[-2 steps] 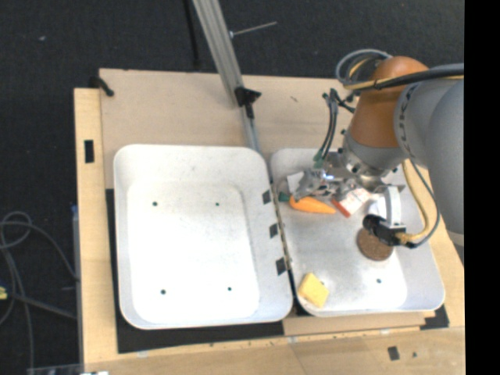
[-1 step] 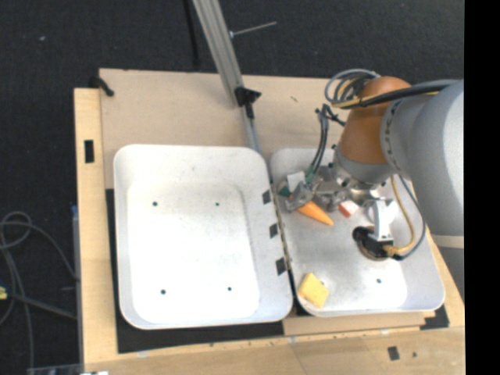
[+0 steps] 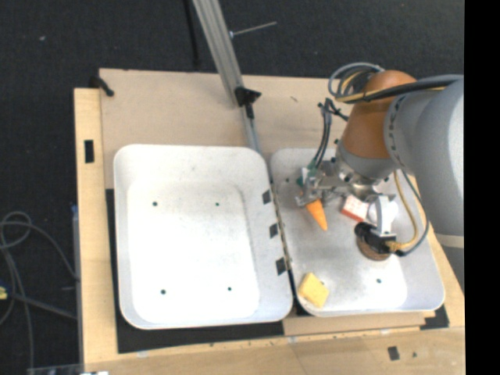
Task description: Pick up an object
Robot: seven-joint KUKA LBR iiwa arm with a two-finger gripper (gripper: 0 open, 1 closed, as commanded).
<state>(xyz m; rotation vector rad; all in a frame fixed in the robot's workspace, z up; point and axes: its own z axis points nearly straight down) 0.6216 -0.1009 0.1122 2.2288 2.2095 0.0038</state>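
2 white bins are sitting side by side on a tan bench (image 3: 195,108). The left bin (image 3: 133,170) is showing 4 small dark dots. A grey metal pole (image 3: 219,37) is leaning over the bench. Thin cables (image 3: 23,248) are lying on the dark floor (image 3: 78,22).

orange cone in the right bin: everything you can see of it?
The orange cone is a small, smooth, plastic-looking piece, carrot-shaped, plain orange. It lies tilted in the right bin, wide end up-left, tip pointing down-right. It sits in the bin's upper left part, near the wall beside the left bin. Its wide end is right under the gripper; whether they touch cannot be told. A yellow block lies apart, nearer the camera.
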